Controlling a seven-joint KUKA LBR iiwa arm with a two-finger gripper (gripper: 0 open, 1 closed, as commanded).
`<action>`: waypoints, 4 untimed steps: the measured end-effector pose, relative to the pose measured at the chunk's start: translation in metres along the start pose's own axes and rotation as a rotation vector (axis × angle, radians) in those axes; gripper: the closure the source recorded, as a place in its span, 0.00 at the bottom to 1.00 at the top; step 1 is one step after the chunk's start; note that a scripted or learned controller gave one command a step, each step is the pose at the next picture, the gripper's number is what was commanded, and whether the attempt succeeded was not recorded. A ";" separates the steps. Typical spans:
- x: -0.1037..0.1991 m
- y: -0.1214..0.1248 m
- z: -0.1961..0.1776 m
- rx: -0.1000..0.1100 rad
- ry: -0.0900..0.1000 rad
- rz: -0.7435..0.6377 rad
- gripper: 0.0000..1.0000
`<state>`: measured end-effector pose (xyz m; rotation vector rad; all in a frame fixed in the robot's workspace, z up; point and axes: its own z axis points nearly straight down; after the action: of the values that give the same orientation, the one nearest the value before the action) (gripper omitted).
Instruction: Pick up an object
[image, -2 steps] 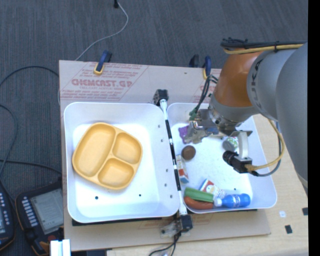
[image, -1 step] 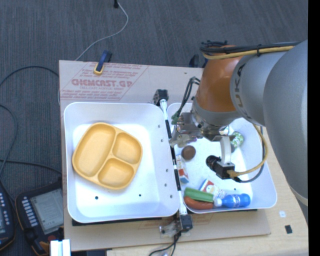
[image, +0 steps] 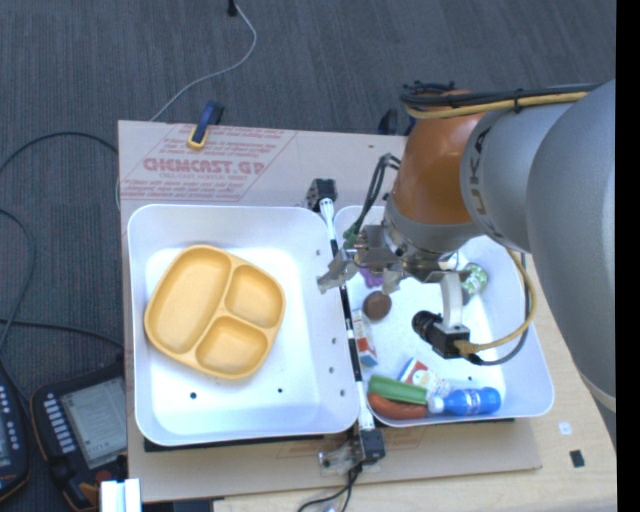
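Note:
My gripper (image: 376, 280) hangs over the upper left part of the right bin (image: 520, 385), close to the divider between the bins. A small round brown object (image: 377, 305) sits directly under the gripper, either touching it or just below; I cannot tell which. Along the bin's front edge lie a green item (image: 397, 387), a reddish-brown sausage-shaped item (image: 393, 407) and a blue bottle (image: 470, 402). A small red and white box (image: 418, 374) rests just behind them. A clear greenish object (image: 473, 279) lies at the right, partly behind the arm.
The left bin (image: 170, 415) holds a yellow divided plate (image: 215, 311). A small red and white packet (image: 365, 350) leans by the divider. A black cable fitting (image: 441, 333) hangs off the arm over the right bin. The bulky grey arm covers the right bin's back.

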<state>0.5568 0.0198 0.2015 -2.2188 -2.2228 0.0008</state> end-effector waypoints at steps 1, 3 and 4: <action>-0.085 0.004 0.017 0.001 -0.003 0.003 0.00; -0.124 0.022 0.101 -0.007 -0.002 0.002 1.00; -0.123 0.022 0.101 -0.007 -0.002 0.002 0.00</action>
<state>0.5787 -0.1036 0.1001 -2.2254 -2.2248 -0.0048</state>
